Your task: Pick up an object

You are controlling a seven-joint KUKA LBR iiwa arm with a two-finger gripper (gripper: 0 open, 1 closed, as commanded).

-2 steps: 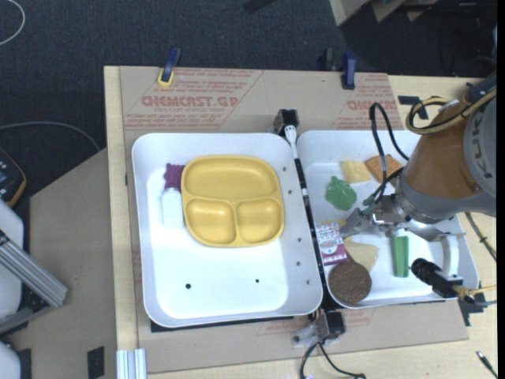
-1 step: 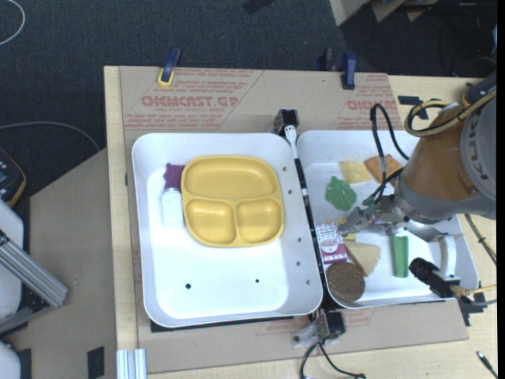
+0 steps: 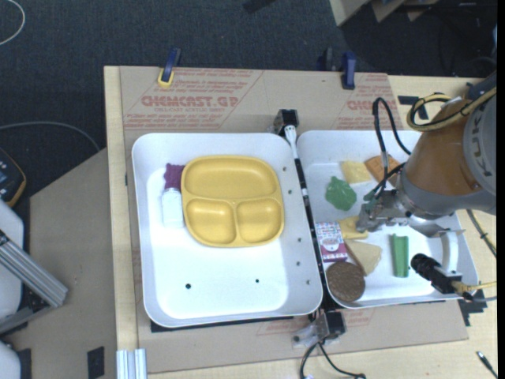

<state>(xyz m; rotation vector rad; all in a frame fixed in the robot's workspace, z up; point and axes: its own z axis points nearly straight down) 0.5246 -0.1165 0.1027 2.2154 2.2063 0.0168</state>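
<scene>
Yellow plastic stands out at centre frame, where we see a divided tray (image 3: 233, 200) in the left bin (image 3: 150, 235). At right, our hand (image 3: 371, 214) hangs low over the right bin (image 3: 316, 144), between a green toy (image 3: 341, 193) and a green block (image 3: 400, 255); we cannot tell its state. A brown disc (image 3: 346, 281) lies at the bin's lower left corner.
</scene>
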